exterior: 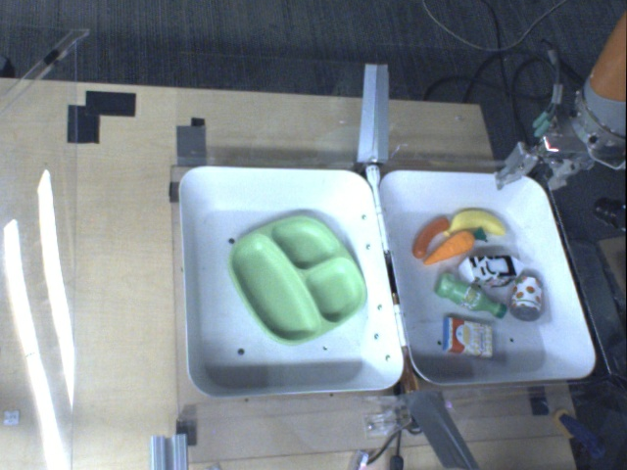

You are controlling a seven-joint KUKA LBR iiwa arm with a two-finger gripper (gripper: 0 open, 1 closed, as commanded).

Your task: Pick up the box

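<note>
**Arm waiting at the far corner, box untouched**

Nearest the camera, at the lower right of the frame, the box (pixel 466 337) is lying flat on the floor of the right bin (pixel 563 360), close to its near wall and a little apart from the other items. Just above it in the picture a green bottle (pixel 470 294) is lying on its side, with a small can (pixel 526 298) to its right and a black-and-white toy (pixel 489 266) behind them. Further up, a carrot (pixel 447 248), an orange piece (pixel 428 234) and a banana (pixel 476 222) are crowding together near the bin's middle. To the left, the other bin (pixel 196 360) is holding a green divided tray (pixel 297 276).

Furthest away, at the upper right of the frame, the gripper (pixel 532 161) is hovering over the right bin's far corner, well apart from the box and carrying nothing. Whether its fingers are wide or narrow I cannot tell at this size.

I judge the reach is only beginning. The next move is calling for travel down-frame across the clutter to a spot above the box, a turn of the wrist so the fingers are straddling its short sides, then a straight descent that is keeping clear of the bottle
</note>
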